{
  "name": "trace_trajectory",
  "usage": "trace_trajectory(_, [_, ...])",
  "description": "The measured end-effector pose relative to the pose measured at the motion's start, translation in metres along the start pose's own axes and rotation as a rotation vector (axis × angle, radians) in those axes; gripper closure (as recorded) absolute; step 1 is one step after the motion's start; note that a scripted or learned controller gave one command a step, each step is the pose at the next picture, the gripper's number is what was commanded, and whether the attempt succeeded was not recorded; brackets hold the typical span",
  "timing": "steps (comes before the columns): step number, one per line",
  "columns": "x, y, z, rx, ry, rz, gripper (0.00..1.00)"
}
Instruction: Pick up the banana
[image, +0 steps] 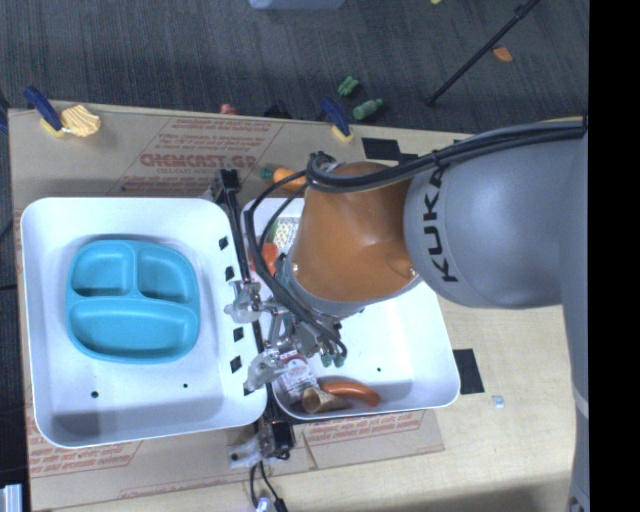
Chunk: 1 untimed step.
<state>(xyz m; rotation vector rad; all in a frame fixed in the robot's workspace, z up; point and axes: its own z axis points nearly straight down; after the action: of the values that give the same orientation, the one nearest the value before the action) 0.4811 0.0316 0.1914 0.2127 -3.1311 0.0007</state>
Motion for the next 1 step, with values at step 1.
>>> trace_trajectory(1, [-0.0181,0.0242,-0.0463,0.000,-0.003,0.126,0.00])
